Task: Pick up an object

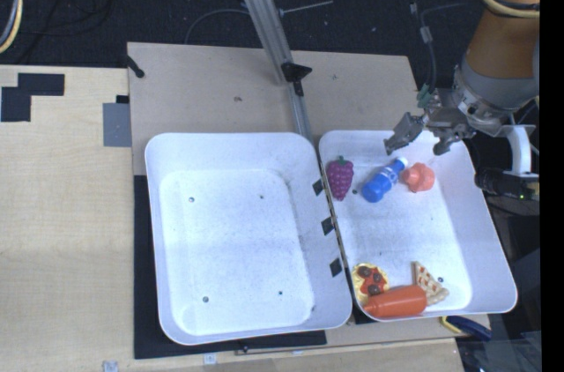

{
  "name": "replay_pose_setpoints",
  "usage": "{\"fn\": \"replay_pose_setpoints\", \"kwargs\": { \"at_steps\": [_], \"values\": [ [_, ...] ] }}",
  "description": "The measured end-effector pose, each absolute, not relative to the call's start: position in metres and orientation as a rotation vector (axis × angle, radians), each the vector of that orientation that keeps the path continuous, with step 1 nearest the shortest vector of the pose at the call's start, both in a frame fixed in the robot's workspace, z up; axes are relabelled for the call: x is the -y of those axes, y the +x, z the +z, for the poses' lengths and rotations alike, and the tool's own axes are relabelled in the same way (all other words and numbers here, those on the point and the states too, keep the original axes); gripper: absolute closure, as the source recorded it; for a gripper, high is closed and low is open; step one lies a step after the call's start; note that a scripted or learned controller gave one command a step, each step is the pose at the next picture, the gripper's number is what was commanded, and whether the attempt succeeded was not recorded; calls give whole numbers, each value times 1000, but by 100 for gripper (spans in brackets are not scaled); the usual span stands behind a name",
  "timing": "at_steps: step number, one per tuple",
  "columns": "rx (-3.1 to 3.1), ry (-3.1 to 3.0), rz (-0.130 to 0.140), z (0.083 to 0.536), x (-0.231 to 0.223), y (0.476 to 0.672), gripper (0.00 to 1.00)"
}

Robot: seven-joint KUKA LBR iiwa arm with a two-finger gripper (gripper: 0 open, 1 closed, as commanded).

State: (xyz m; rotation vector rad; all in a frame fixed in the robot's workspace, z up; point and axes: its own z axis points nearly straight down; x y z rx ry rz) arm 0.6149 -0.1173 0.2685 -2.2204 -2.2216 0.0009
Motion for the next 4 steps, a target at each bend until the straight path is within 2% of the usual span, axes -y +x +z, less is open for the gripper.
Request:
{"fn": "replay_pose_setpoints", "kwargs": {
  "at_steps": [2, 3, 4],
  "values": [
    [2219, -2219, 5, 179, 121, 607, 0],
    [2219, -2218, 5, 119, 118, 612, 0],
    [2219, -2223, 1, 132, 120, 613, 100]
  ]
}}
